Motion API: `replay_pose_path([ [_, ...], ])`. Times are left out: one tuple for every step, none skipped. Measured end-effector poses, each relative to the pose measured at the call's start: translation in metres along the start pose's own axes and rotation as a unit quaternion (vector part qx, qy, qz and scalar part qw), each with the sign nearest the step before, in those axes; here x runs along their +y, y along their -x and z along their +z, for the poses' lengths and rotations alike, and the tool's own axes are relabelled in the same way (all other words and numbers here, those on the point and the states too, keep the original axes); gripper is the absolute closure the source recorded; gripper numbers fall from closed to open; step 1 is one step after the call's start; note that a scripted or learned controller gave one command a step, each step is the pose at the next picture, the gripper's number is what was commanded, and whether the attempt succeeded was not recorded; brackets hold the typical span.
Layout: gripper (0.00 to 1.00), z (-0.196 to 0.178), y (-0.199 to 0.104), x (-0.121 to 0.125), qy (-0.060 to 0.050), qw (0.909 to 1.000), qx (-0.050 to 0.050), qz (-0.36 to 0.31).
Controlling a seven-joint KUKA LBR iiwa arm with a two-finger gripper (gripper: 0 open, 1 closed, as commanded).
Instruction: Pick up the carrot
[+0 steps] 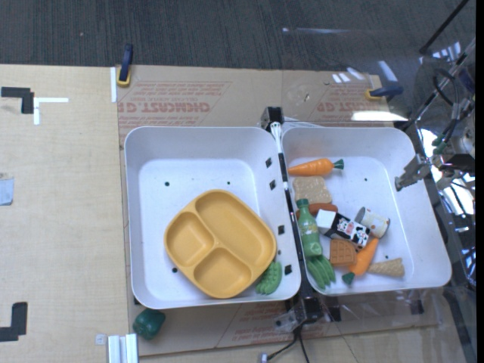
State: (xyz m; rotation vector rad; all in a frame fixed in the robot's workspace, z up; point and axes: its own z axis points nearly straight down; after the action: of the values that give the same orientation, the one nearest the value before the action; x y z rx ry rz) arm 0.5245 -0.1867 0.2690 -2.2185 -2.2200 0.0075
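An orange carrot [314, 167] with a green top lies on its side at the far left of the right bin [378, 146], its tip pointing left. A second orange carrot [363, 257] lies tilted near the front of that bin, its green end toward the front wall, between a waffle and an ice-cream cone. My gripper [412, 174] hangs over the right bin's right rim, well to the right of the first carrot and apart from every object. Nothing shows in it.
The right bin also holds a toast slice [311, 187], a green bottle [308, 229], a cow-print carton [350, 229], a can [373, 222], a waffle [342, 252], a cone [387, 268] and green pods [321, 269]. The left bin holds a yellow divided plate [219, 242] and a green pickle [270, 277]. A green pepper [149, 322] lies outside.
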Motion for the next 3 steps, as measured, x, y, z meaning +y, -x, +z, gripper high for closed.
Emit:
replay_pose_path([
  [0.00, 0.153, -0.036, -0.046, 0.000, 0.9841, 0.002, -0.177],
  [0.00, 0.173, -0.056, -0.041, 0.007, 0.9549, -0.005, -0.297],
  [1.00, 0.164, -0.056, -0.038, 0.008, 0.9562, -0.002, -0.293],
])
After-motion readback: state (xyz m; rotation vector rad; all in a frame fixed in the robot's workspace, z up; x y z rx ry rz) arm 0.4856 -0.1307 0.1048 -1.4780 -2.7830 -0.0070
